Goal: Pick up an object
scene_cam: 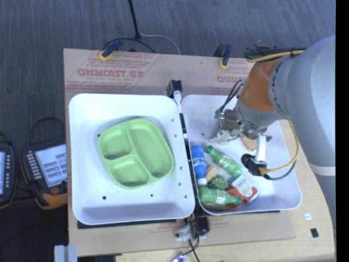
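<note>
The right bin point(283, 198) holds a heap of small objects at its front: a green bottle point(224, 161), a blue-and-white bottle point(198, 162), a green item with a red end point(219, 197), a red-and-white packet point(244, 188), and a tan piece point(250, 143). My gripper point(226, 136) hangs from the grey arm with the orange band point(260, 89), low over the bin's middle, just behind the green bottle. I see nothing clearly between its fingers.
The left bin point(82, 162) holds a green three-compartment plate point(136, 152). A black-and-white rod point(182, 125) lies along the divide between the bins. Yellow clamps point(223, 62) sit at the board's back edge. Cables point(272, 171) trail from the wrist.
</note>
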Available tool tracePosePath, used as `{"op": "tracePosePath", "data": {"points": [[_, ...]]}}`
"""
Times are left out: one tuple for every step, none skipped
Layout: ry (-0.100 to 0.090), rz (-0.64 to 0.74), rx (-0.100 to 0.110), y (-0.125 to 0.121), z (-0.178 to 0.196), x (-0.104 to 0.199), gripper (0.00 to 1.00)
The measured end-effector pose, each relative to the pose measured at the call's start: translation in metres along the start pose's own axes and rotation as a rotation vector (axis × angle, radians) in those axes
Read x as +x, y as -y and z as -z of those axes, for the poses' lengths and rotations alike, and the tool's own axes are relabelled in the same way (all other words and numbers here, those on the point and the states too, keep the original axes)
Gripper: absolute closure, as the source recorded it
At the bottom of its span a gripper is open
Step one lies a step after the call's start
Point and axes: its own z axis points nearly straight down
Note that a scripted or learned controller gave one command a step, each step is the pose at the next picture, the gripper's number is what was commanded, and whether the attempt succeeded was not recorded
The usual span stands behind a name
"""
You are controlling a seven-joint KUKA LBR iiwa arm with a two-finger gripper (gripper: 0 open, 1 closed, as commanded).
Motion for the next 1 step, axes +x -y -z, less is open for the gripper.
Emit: {"op": "tracePosePath", "data": {"points": [[0.000, 0.000, 0.001, 0.0002, -0.0003, 0.0000, 0.00]]}}
